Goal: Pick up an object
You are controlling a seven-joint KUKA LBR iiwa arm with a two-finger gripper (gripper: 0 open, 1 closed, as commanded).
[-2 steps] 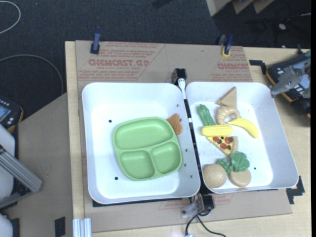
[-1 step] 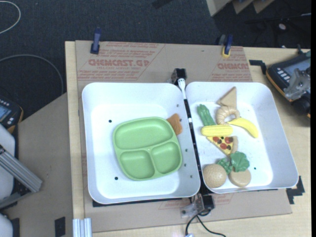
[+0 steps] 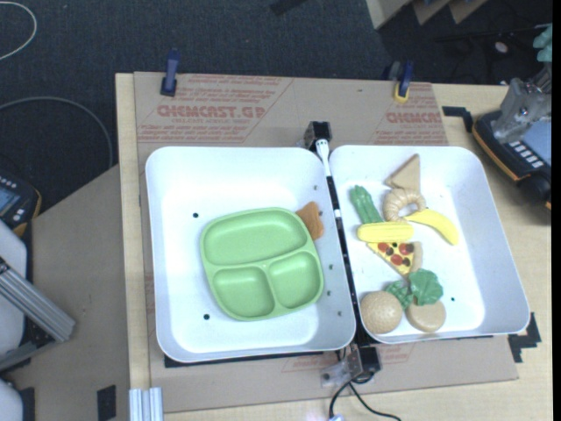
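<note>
Camera view, looking down: brown board (image 3: 263, 103) over dark carpet (image 3: 175, 16), clamped at the back edge, carrying two white bins. Cut off at the right edge, grey gripper (image 3: 523, 112), well apart from the bins; cannot tell whether wide or narrow. Left bin (image 3: 175, 174): green divided plate (image 3: 260, 261), small orange piece (image 3: 310, 220) just beside it. Right bin (image 3: 473, 200): huddled toy food, with banana (image 3: 436, 224), pizza slice (image 3: 396, 253), bread roll (image 3: 380, 311), all touching or overlapping.
</note>
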